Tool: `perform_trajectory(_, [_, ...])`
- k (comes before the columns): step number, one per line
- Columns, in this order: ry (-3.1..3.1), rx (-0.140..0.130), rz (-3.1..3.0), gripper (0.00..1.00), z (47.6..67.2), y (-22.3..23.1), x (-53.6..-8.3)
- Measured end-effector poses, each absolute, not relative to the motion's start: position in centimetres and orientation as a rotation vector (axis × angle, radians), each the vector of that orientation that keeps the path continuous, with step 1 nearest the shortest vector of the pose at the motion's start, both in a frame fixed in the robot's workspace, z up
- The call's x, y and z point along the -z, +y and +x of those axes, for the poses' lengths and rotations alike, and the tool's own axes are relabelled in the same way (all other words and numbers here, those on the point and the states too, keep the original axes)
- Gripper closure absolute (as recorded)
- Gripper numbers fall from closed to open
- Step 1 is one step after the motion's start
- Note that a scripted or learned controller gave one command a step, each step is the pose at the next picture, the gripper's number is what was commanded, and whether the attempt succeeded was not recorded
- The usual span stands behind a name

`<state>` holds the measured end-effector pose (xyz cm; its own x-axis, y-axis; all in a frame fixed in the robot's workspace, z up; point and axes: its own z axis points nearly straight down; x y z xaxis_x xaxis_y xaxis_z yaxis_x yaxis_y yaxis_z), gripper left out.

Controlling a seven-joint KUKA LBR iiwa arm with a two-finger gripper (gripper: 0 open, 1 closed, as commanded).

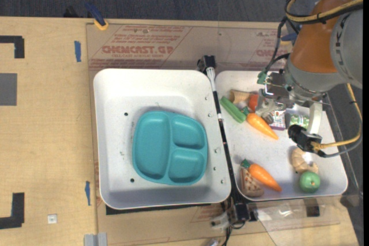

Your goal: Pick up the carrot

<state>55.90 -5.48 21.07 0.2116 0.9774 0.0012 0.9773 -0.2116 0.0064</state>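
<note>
Carrot (pixel 261 125) lies in the right bin (pixel 340 181), towards its upper left, slanting with its green top up-left beside a green pepper-like piece (pixel 233 109). A second carrot (pixel 264 177) rests lower down near the front wall, touching a brown speckled item (pixel 250 184). The gripper (pixel 275 112) hangs just right of the upper carrot's thick end, over a small printed packet (pixel 278 118); whether it is spread or closed cannot be made out, and nothing is seen in its hold. A good pick would probably centre on the carrot's middle and close across its width, clear of the pepper. Counted: two carrots, one green apple (pixel 309 182), one tan lump (pixel 299 160), two bins, and one teal divided tray (pixel 170 147) in the left bin (pixel 109 95).
</note>
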Motion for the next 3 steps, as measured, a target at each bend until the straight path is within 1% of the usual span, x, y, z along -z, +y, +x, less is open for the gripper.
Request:
perform_trajectory(1, [1.969,0.001,2.446,0.0,55.7,-5.6,-20.8])
perform_trajectory(2, [1.93,0.016,2.488,0.0,55.8,-10.8,-10.1])
perform_trajectory(3, [1.932,0.001,2.477,1.0,56.3,-10.6,-11.6])
